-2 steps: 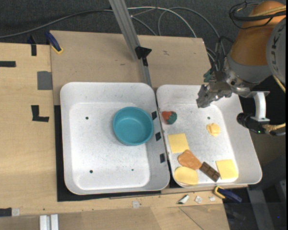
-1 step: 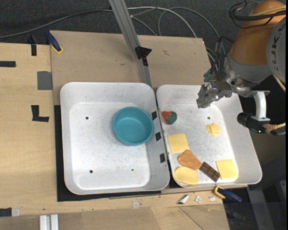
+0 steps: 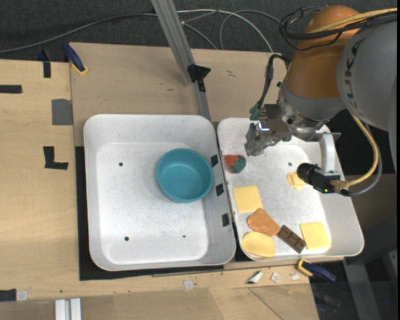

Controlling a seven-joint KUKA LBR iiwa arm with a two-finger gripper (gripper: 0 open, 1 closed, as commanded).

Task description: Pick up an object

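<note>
My gripper [image 3: 258, 141] hangs over the far left corner of the right bin [image 3: 340, 209], pointing down. Just below and left of it a small red and green object [image 3: 235, 163] lies apart from it on the bin floor. Nearer the front lie a yellow square [image 3: 247, 198], an orange piece [image 3: 263, 221], a pale yellow round piece [image 3: 259, 244], a brown bar [image 3: 291, 237] and a second yellow square [image 3: 315, 235]. A small yellow piece [image 3: 295, 180] sits beside the black part of the arm's fitting.
A blue bowl [image 3: 184, 175] stands in the left bin [image 3: 113, 199], near its right wall. A grey metal pole [image 3: 180, 39] slants up from between the bins at the back. Cables run along the bench's far edge.
</note>
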